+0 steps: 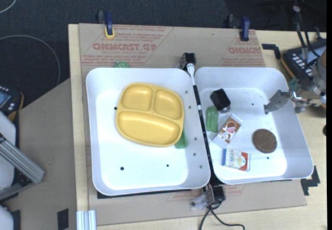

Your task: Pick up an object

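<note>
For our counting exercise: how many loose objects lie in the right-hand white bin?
5: a black block at upper left, a green piece by the left wall, two small printed packets mid-bin, and a brown disc at right.

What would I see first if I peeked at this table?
Probably the big yellow plastic divided plate lying in the left white bin. Next, the little things scattered in the right white bin: a round brown disc, a black block, a green tube and two small printed packets. The gripper sits above that bin's right side.
</note>
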Motion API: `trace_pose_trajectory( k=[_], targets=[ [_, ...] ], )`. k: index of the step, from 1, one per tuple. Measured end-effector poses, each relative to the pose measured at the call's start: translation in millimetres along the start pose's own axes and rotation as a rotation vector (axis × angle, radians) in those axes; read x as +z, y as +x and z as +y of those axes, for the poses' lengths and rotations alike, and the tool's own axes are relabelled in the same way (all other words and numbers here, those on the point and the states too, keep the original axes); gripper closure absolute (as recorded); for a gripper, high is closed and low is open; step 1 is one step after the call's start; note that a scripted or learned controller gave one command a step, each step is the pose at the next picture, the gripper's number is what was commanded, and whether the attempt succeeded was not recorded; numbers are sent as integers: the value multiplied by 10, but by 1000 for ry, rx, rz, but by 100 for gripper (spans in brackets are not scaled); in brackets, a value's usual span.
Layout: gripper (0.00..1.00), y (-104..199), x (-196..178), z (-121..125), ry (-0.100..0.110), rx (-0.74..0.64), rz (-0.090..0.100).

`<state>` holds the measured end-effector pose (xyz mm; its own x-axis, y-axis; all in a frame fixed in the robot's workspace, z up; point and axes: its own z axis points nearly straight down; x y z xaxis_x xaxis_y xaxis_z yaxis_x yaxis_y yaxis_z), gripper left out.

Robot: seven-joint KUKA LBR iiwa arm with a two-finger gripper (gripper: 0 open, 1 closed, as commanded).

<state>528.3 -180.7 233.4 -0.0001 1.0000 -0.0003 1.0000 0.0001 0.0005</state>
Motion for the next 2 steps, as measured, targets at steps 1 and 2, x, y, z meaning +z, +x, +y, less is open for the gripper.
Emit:
trace_pose_trajectory(
  k=[1,2],
  targets=[
    [0,343,-652,-504,-3,-2,0],
    [0,1103,-2040,-471,-19,-11,0]
  ],
)
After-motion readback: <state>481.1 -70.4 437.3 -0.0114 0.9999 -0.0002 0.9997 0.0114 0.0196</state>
